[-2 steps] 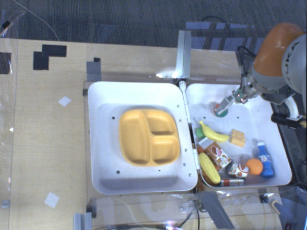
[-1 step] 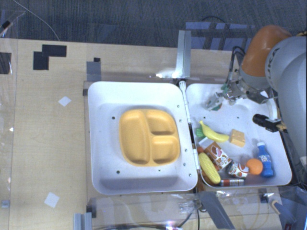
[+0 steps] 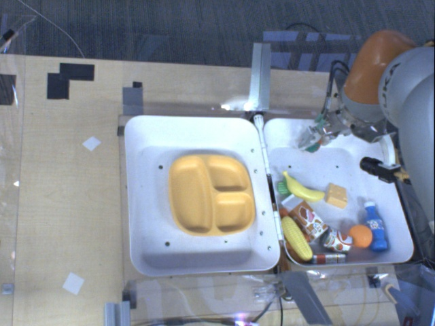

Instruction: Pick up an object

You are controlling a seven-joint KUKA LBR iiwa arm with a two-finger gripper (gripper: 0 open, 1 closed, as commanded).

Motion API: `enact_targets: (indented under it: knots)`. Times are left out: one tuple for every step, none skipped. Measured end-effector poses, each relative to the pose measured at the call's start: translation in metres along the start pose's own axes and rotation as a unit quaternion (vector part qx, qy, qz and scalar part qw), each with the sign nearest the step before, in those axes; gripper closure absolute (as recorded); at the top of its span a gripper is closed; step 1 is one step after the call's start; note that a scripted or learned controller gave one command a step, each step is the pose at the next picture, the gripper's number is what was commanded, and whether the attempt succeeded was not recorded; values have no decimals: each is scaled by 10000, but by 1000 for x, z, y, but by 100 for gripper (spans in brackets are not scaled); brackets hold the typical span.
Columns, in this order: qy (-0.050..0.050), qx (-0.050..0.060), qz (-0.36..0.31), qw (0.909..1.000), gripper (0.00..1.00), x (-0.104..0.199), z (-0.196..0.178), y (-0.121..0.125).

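We find the hand [image 3: 314, 140] poised over the far part of the right bin [image 3: 340, 158], near that bin's back wall, hanging from the grey arm [image 3: 408, 107] with its orange band [image 3: 374, 63]. Something small and greenish shows at its tip, too blurred for us to identify, and we cannot tell whether the hand is released or clenched, nor whether it grasps anything.

The objects available for picking all lie nearer the camera than the hand, in the front half of the same bin. A toy banana [image 3: 302, 189] lies closest to the hand, apart from it, with a tan cube-like block [image 3: 336, 195] just beside the banana's far end. A small green item [image 3: 282, 187] sits against the bin's left wall next to the banana. Further from the hand we note a corn cob [image 3: 296, 238], a printed packet [image 3: 309, 221] touching it, a small can [image 3: 334, 240], an orange ball [image 3: 360, 236] and a blue bottle [image 3: 375, 226] standing close together. A red marker-like stick [image 3: 326, 257] lies along the front wall.

To the hand's side, in the left bin [image 3: 146, 182], a yellow divided tray [image 3: 211, 193] rests at the centre. Both bins stand on the wooden table [image 3: 61, 202].
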State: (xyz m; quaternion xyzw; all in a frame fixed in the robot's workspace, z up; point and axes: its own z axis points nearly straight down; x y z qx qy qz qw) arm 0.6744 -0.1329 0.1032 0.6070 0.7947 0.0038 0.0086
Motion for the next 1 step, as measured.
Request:
enact_targets:
  knots:
    - [34,30,1720,9851,100,82,-87,21]
